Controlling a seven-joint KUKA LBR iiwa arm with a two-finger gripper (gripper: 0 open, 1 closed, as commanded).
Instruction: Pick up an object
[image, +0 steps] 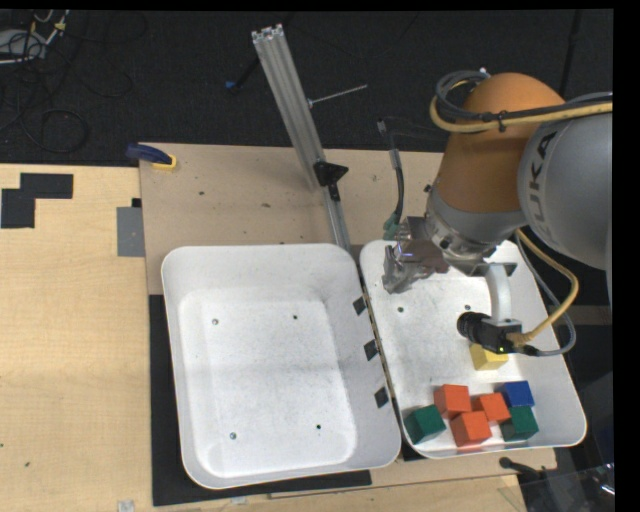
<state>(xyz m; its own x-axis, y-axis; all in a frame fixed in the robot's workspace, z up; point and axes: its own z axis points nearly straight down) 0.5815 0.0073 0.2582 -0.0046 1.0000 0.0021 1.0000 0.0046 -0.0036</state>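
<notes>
Checking in from my remote seat. The gripper hangs low over the top-left corner of the right bin, close to the wall it shares with the left bin. From this angle it's just a dark metal lump under the orange wrist band. I honestly can't tell whether it's spread, pressed together or pinching anything.

The stuff to grab sits well apart from it, bunched in the bottom-right corner of the same bin. There's an upper orange block, a middle orange block just beside it, and a lower orange block tucked under those two. The left green block is right up against the orange ones on the side nearer the shared wall. The right green block is on the far side, with the blue block just above it. The yellow block sits on its own a little above the pile, between the pile and the gripper.

Other bits: three small black clips run along the seam between the bins. An aluminium rail slants from that seam up toward the top of the view. A blue clamp sits at the bench's far-left corner.
</notes>
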